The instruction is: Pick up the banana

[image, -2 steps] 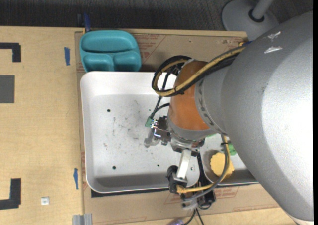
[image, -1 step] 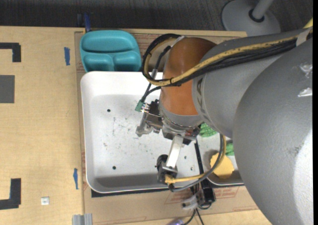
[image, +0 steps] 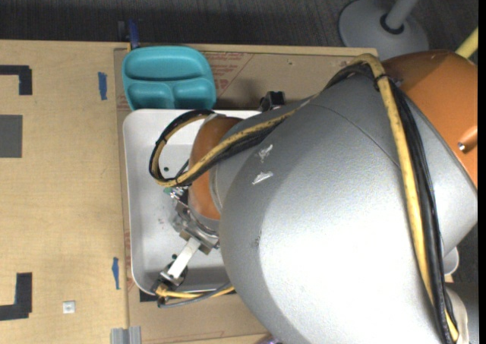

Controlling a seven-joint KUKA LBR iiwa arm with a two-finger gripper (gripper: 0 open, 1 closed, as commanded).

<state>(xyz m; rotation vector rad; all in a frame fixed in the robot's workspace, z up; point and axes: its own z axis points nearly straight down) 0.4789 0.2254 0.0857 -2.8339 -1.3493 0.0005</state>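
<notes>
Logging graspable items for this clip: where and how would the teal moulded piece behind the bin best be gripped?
Probably from straight above, with the jaws closing across the ridge that divides its two front hollows. The teal moulded piece lies flat on the cardboard beyond the white bin. It is wide and rounded, so its outer sides look too broad and smooth to span.

Light: bright and even, seemingly from overhead.
Glare: soft sheen on the grey arm; small white highlights near its middle.
Shadow: dark strip under the arm along the white bin floor.
Focus: arm casing slightly soft, bench sharper.
Floor: dim at top.
</notes>
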